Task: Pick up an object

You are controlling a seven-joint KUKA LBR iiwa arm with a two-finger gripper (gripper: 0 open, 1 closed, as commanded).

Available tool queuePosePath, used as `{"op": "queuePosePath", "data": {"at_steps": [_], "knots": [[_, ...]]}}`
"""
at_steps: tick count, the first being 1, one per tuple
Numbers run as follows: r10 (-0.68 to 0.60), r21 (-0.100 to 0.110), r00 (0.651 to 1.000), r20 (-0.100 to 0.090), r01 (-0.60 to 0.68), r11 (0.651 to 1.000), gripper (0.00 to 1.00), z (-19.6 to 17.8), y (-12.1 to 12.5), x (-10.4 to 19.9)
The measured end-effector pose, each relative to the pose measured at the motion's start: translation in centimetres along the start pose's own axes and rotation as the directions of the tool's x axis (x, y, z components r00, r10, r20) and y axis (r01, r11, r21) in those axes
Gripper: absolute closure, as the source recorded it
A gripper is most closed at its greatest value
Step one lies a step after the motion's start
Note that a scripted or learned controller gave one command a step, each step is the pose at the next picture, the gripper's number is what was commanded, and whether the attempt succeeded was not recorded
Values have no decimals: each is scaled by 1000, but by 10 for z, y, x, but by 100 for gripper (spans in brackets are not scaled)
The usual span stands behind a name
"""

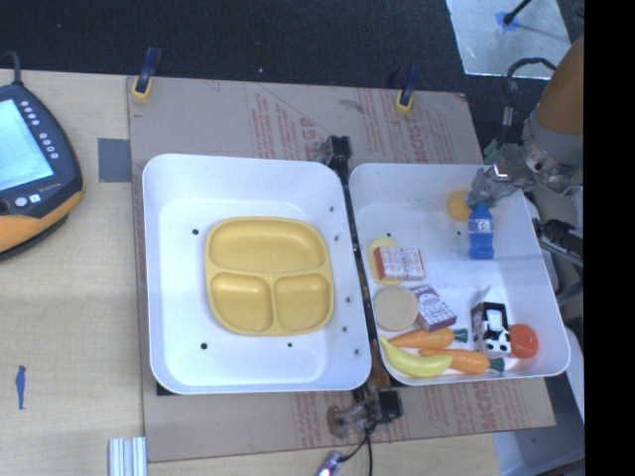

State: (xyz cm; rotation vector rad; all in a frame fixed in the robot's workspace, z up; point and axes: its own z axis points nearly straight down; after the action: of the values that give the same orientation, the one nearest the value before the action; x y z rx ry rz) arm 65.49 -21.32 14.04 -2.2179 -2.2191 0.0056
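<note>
The blue bottle (480, 232) stands in the right bin (556, 296), in its upper part toward 1 o'clock of the bin's centre. It has a pale label band around its middle and a narrower neck at the top. The tool (493, 182) hangs directly above the bottle's cap, at the bottle's 12 o'clock; the finger spacing cannot be read, and whether the tool touches the cap cannot be told. A small yellow-orange round object (457, 204) lies just beside the bottle at its 10 o'clock.

Bare bin floor surrounds the bottle at 3 o'clock and 6 o'clock, up to the right wall. The remaining contents lie well apart toward 7 o'clock: a red-and-white packet (400, 263), a tan disc (396, 307), a small purple carton (433, 307), two carrots (437, 340), a banana (415, 363), a black-and-white cow-patterned item (492, 329) and a red tomato (524, 341) near the lower right corner.

The left bin (169, 266) holds a yellow divided tray (269, 274). On the worktop (69, 345), at 9 o'clock of the bins, lies a control pendant (30, 172).
</note>
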Motion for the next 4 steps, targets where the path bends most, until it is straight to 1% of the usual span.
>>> {"op": "queuePosePath", "data": {"at_steps": [1,2,3,4], "knots": [[-5,0,1000,0,5,1000,100,44,-80,1],[-6,-1,1000,1,6,1000,100,49,-102,2],[-5,-2,1000,1,5,1000,100,37,-111,4],[-5,-1,1000,0,5,1000,0,37,-111,4]]}}
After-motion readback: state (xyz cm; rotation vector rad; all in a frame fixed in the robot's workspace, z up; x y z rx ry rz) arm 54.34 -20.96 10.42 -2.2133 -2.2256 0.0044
